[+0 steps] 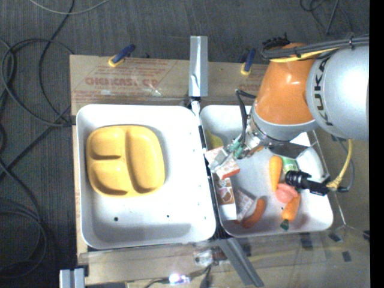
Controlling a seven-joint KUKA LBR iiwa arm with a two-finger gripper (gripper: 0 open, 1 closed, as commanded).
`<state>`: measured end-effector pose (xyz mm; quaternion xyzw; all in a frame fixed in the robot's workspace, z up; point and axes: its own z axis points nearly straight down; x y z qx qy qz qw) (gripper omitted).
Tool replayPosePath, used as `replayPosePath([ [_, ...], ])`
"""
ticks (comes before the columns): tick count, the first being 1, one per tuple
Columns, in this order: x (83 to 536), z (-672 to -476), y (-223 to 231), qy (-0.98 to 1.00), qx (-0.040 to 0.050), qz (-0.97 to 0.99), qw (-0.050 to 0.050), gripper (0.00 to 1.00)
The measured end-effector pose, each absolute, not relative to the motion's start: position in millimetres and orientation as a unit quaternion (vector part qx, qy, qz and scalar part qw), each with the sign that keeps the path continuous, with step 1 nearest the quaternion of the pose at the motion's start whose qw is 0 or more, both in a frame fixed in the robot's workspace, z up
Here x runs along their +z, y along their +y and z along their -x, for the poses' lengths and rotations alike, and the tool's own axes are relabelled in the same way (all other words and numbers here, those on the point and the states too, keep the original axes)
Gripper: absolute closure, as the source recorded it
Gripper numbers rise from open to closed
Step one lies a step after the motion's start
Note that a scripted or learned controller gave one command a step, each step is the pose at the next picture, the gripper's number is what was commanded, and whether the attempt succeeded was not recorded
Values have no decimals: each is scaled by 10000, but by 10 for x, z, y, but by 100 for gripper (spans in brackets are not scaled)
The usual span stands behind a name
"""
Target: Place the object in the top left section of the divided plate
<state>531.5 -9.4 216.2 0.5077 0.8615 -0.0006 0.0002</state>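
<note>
Right bin (321, 221): carton (225, 167) beneath hand (235, 150).

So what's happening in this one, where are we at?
The KUKA arm reaches into the right bin, its gripper low at the bin's left side by a small red and white carton. Whether it has hold of anything cannot be told. A sausage, a carrot and other toy foods lie in that bin. The yellow divided plate sits in the left bin, with nothing in its sections.
</note>
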Motion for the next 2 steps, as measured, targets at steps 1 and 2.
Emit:
replayPosePath([
  [1, 2009, -5489, 642, 9226, -8, -3858, -8, 100],
  [2, 2242, -5009, 1308, 9613, -1, -2753, -11, 100],
])
